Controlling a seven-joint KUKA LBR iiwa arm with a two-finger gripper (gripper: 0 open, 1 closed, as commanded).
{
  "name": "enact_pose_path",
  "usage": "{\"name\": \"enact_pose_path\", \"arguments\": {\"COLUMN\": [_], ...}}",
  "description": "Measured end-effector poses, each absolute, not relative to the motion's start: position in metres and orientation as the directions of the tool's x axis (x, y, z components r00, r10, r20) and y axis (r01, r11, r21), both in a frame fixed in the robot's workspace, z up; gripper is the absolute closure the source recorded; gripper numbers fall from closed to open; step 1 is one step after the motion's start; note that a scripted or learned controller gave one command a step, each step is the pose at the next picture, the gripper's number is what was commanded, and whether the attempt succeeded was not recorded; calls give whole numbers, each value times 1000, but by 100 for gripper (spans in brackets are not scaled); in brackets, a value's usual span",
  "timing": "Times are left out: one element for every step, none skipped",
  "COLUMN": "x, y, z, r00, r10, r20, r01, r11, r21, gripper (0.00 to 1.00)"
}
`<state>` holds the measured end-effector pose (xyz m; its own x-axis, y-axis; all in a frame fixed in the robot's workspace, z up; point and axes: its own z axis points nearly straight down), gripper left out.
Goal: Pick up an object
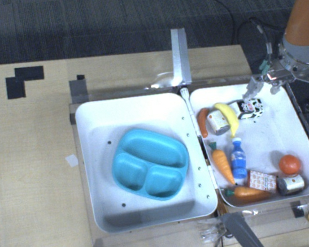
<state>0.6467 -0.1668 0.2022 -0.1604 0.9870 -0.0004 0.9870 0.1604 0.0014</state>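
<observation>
The arm (304,25) came in from the upper right, orange band up top, and its pincer (251,96) hung over the far end of the right bin (308,144). Honestly the pincer was too small and blurry to tell whether it was spread or pressed together, so no call on that. Right below its tip sat a little black-and-white object (251,108) on the bin floor, and whether the two were touching was anyone's guess; nothing clearly sat pinched in it.

Just to the left of the pincer lay the banana (227,118), curved, with a small can (218,122) tucked against its left side and a reddish sausage-looking thing (203,122) further left by the bin wall. Down and left of the pincer, toward the near end, the blue bottle (238,161) lay next to a carrot (222,165). Even further down, well apart from the pincer, there was a second orange carrot-like piece (250,193) along the near wall, a small printed box (262,180), a silver can on its side (291,184) and a tomato (290,164) just above that can.

Way off to the pincer's left, the left bin (103,201) held a blue divided tray (150,163), sitting kind of diagonal, nowhere near the arm.
</observation>
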Motion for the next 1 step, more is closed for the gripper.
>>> {"name": "enact_pose_path", "arguments": {"x": [660], "y": [-144], "z": [119], "r00": [-321], "r10": [947], "r20": [-12], "r01": [947], "r11": [321], "r21": [20], "gripper": [0]}}
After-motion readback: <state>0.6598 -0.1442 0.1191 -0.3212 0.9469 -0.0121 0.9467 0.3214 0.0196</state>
